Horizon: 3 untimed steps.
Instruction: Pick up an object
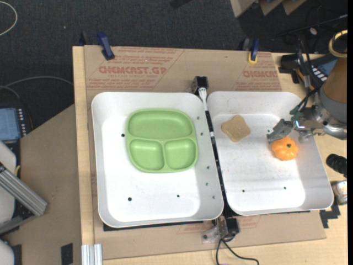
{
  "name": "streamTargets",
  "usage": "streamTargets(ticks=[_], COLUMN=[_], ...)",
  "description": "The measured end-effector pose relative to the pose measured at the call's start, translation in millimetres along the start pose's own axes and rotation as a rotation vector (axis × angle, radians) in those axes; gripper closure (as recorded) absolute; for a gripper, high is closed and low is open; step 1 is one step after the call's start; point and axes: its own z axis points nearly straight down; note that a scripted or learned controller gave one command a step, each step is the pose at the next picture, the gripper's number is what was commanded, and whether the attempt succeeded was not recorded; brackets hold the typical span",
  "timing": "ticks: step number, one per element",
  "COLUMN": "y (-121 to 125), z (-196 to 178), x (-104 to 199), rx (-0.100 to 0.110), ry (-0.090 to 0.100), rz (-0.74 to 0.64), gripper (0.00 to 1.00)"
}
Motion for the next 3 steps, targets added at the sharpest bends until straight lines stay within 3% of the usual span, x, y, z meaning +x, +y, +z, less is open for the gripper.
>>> streamTargets(ticks=[1, 2, 3], y=[57.8, 103.2, 102.6], z=[92.1, 120.0, 107.1], x=[-62.6, -57.4, -60.5], rx=[-0.003, -0.001, -0.005], ry=[-0.003, 0.011, 0.001], rz=[0.002, -0.005, -0.006], gripper=[0.00, 0.00, 1.00])
